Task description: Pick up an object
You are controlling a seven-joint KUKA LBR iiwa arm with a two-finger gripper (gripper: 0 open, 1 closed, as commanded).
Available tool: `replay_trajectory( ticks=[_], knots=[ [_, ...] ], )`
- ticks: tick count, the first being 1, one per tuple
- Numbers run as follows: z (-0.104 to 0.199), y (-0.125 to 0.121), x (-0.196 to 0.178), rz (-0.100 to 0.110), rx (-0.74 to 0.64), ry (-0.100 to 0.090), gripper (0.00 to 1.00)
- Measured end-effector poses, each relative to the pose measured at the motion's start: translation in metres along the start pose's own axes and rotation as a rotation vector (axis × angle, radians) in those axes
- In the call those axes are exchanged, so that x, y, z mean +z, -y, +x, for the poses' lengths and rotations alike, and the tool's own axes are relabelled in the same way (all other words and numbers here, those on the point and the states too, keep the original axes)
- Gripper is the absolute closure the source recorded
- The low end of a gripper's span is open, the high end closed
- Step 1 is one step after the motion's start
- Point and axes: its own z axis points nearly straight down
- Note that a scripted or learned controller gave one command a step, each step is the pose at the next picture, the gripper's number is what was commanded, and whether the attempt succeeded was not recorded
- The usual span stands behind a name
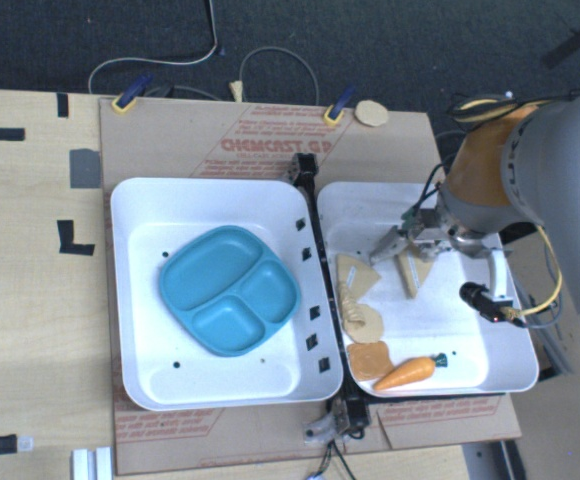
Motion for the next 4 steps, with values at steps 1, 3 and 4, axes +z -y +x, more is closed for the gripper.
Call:
replay_trajectory(
  ticks=[1, 3, 4],
  knots=[
    [0.001, -0.004, -0.02, -0.005, -0.003, 0.001, 1.0],
    [-0.068, -0.017, -0.091, 0.006, 0.002, -0.001, 0.0],
    [-0.061, -0.002, -0.002, 0.001, -0.001, 0.007, 0.0]
  ],
)
